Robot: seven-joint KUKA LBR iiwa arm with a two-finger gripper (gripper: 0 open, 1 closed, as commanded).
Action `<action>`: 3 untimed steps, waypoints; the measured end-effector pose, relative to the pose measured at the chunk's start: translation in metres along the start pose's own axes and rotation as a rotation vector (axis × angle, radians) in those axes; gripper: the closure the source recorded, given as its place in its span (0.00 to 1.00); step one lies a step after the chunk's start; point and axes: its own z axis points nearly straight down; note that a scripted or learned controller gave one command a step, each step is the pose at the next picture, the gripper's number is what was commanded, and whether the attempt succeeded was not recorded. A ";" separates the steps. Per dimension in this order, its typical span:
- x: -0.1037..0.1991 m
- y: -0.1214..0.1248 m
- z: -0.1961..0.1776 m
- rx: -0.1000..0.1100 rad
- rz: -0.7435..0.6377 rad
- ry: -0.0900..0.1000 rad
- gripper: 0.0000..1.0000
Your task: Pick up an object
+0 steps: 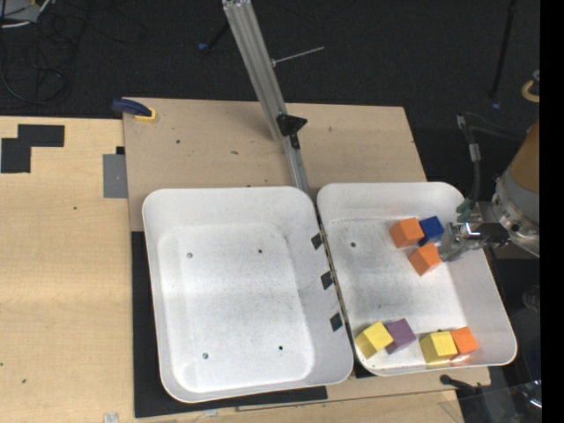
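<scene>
In the upper left of the frame, a small blue and yellow clamp (134, 108) lies on the edge of the wooden bench (220, 144). A grey metal rail (263, 69) runs from the top middle of the frame down to the place where the two bins meet.

The left bin (233, 289) fills the lower middle of the frame. Just beside it, the right bin (379, 271) holds all the blocks.

Near the lower edge of the right bin, a yellow block (374, 337) touches a purple block (401, 332). More to the right, another yellow block (438, 346) touches an orange block (463, 340) near the lower right corner of the bin.

In the upper right part of the same bin there are three more blocks close together: an orange block (406, 232), a blue block (431, 227) touching it on its right side, and just below them a smaller-looking tilted orange block (425, 259).

The gripper (458, 241) comes in from the right edge of the frame, at the right wall of the bin, just beside the blue block and the tilted orange block. I cannot tell if the fingers are open or closed, because they are too small and unclear here. No block is seen between them.
</scene>
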 end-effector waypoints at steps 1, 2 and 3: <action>0.049 0.009 -0.004 0.004 -0.004 0.003 1.00; 0.103 0.017 -0.006 0.006 -0.004 0.003 1.00; 0.154 0.028 -0.005 0.006 -0.003 0.002 1.00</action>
